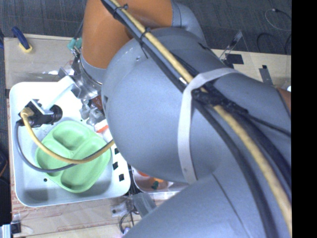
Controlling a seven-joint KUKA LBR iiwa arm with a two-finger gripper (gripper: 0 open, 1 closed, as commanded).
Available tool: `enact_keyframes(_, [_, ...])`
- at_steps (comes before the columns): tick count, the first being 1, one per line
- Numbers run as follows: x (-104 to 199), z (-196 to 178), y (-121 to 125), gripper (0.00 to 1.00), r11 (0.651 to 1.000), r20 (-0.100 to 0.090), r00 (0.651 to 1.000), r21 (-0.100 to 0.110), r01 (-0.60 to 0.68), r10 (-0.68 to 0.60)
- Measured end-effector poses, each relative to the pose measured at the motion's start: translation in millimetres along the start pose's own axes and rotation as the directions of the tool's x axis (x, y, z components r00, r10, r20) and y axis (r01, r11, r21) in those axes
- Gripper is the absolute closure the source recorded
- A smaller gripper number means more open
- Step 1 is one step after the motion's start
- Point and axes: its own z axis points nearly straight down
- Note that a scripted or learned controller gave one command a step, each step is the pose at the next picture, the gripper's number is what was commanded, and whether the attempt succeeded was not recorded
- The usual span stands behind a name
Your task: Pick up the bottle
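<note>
Even bright light, arm blurry.

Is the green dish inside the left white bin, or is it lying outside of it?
Inside. The green dish lies on the floor of the left bin, within its white walls, partly crossed by a yellow cable.

Dark ribbed carpet lies beyond the far edge of the pale wood counter. Thin cables trail on the carpet at the far right.
</note>
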Motion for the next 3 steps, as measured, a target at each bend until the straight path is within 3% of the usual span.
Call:
enact_keyframes(1, [-16.0,-62.4,7.7,1.0,0.95,-0.012,0.95,0.005,-0.312,0.312])
enact_keyframes(2, [-2.1,-63.2,5.1,1.0,0.949,-0.006,0.949,0.004,-0.316,0.316])
enact_keyframes(3, [-14.7,32.5,-6.5,1.0,0.951,0.005,0.951,-0.002,-0.31,0.31])
